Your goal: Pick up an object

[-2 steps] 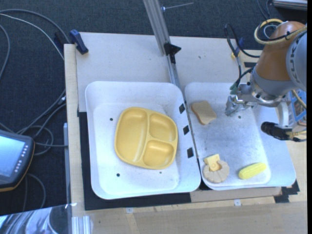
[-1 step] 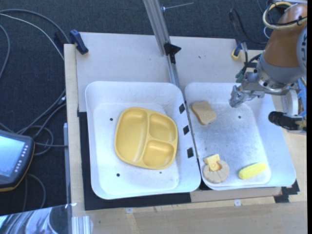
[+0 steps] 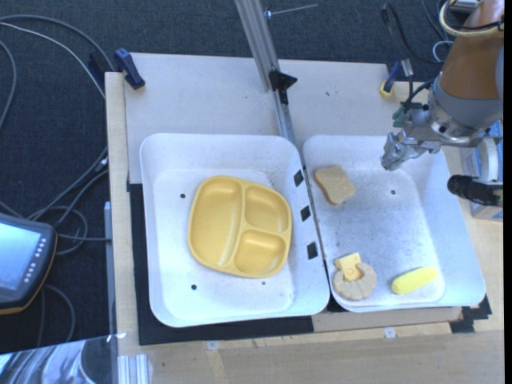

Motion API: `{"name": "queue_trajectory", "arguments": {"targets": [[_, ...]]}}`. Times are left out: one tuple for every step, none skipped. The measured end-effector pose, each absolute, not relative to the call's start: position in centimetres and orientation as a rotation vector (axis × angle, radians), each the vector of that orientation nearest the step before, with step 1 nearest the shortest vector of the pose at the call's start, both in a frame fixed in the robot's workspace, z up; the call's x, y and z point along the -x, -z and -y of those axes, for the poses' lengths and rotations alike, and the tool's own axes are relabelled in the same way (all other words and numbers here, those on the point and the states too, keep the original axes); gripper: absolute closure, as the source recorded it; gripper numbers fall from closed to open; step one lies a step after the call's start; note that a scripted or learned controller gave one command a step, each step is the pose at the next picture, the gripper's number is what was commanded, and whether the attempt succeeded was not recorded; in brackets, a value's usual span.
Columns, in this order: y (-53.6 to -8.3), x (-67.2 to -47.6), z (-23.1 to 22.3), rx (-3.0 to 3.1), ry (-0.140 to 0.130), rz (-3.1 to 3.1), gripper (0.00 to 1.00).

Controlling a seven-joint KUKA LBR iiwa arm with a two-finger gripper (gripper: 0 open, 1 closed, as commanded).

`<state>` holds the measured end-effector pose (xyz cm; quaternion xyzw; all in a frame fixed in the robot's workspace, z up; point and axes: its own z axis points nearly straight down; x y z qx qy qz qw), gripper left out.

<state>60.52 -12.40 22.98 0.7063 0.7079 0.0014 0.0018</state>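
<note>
The right white bin [image 3: 448, 214] holds three toy foods: a tan bread slice [image 3: 334, 185] at its upper left, a round tan piece with a yellow block on top [image 3: 354, 277] at the lower left, and a yellow corn cob [image 3: 414, 279] at the lower right. My gripper [image 3: 392, 157] hangs over the bin's upper right part, to the right of the bread slice and apart from it. Nothing shows between its fingers.
The left white bin [image 3: 160, 166] carries a yellow divided plate [image 3: 238, 226]. A slanted metal rail [image 3: 264, 46] runs down to the gap between the bins. Blue clamps [image 3: 129, 68] sit at the bench's back corners, and cables lie on the dark floor to the left.
</note>
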Motion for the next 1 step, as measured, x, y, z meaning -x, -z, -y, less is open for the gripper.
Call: {"name": "queue_trajectory", "arguments": {"targets": [[-23.95, -57.63, 8.02, -2.218, -0.001, -2.229, 1.0]]}}
